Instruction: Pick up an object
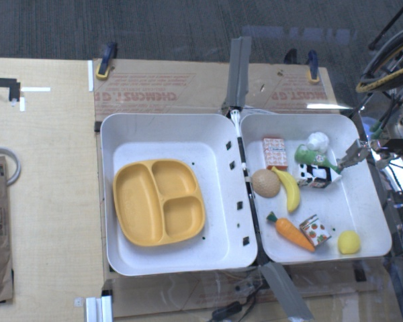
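The divided plate [160, 201] is mustard yellow against its white bin [114, 180]. In the other white bin [373, 210]: a yellow banana [290, 190], orange carrot [295, 233], yellow lemon [348, 242], brown potato [266, 183], red-and-white box [275, 152], black-and-white cow-patterned toy [317, 174], strawberry-printed carton [316, 231].

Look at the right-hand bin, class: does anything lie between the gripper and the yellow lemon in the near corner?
Nothing visible does. The gripper sits at the right bin's far right side, beside the black-and-white cow toy. Bare white floor runs from there to the lemon; the strawberry carton lies left of that line.
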You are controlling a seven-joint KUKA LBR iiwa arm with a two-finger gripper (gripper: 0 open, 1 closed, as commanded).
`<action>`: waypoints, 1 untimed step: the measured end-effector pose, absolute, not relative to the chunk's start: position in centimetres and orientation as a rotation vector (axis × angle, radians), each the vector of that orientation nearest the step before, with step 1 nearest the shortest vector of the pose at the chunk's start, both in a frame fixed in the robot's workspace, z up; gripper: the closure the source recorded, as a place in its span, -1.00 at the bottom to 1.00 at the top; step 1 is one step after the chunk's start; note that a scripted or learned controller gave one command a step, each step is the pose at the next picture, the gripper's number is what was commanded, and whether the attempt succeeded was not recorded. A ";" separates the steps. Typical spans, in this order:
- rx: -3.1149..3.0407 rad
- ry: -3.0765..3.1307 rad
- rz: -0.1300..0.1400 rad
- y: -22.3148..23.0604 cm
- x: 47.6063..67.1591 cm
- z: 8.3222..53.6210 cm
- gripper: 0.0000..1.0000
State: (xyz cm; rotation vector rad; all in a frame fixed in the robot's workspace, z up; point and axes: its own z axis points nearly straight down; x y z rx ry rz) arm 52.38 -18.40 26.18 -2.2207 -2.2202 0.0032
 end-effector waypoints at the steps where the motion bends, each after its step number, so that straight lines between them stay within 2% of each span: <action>1: -2.116 -2.322 0.004 -15.7 60.1 18.4 -1.00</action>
